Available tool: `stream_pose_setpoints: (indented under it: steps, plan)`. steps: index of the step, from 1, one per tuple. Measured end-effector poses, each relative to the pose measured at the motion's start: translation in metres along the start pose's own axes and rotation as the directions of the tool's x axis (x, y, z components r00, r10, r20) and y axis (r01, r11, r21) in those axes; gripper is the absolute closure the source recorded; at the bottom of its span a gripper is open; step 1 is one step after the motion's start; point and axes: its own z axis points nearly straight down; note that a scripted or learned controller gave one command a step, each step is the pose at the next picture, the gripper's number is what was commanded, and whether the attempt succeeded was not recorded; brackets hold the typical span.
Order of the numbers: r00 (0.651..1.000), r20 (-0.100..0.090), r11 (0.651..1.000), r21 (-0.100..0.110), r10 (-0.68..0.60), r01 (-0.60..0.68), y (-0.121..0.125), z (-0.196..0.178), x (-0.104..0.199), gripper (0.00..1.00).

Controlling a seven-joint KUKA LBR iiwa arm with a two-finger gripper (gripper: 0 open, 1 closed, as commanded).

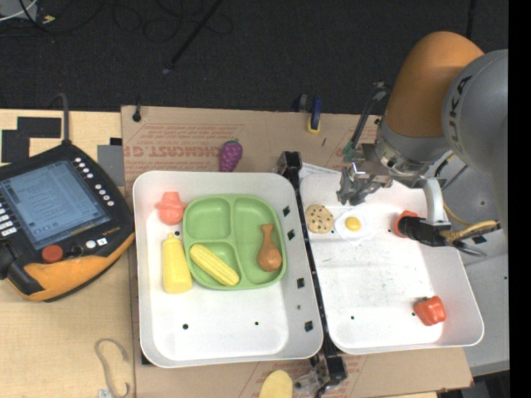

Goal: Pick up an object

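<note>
My gripper (353,192) hangs over the back left part of the right bin (390,338), just above a fried egg (353,224). A cookie (319,218) lies immediately left of the egg. A red piece (406,222) rests to the right of the egg, partly behind the arm's cabling. At the bin's front right lies a red pepper (429,309). I see nothing hanging from the gripper.
The left bin (216,338) holds a green divided plate (232,214) with corn (215,264) and a drumstick (268,249), a yellow bottle (175,264) and a pink toy (169,208). Purple grapes (231,154) lie behind the bins. A teach pendant (58,210) sits far left.
</note>
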Motion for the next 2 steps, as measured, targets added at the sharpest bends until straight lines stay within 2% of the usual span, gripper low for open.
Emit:
stream_pose_setpoints:
  steps: [1, 2]
  plan:
    - [1.0, -0.001, 1.0, 0.0, 0.0, 0.0, -0.0029, -0.0006, 0.0027, 1.0]
    - [1.0, 0.0, 1.0, -0.003, -0.004, 0.004, 0.0066, 0.0019, 0.0032, 1.0]
